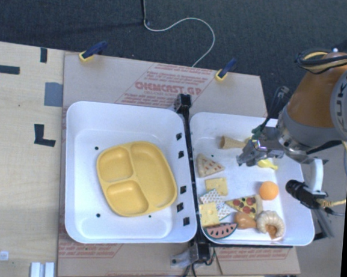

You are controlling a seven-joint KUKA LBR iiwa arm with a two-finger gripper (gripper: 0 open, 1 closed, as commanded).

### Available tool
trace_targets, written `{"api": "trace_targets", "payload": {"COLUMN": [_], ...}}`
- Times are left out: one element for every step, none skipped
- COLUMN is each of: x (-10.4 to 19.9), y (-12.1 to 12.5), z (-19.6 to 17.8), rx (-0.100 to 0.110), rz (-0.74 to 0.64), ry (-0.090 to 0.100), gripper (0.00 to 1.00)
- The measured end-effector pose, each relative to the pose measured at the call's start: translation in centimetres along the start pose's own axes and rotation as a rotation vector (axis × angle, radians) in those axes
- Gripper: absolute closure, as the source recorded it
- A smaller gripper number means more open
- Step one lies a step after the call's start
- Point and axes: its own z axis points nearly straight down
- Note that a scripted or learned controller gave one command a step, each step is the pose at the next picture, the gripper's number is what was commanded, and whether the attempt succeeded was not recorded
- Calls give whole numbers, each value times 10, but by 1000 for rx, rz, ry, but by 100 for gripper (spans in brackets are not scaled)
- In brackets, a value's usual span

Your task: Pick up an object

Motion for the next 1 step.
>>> {"api": "trace_targets", "payload": {"x": [1], "y": [0], "z": [-6], "rx": [5], "rz": [0], "ry": [2], "gripper": [100]}}
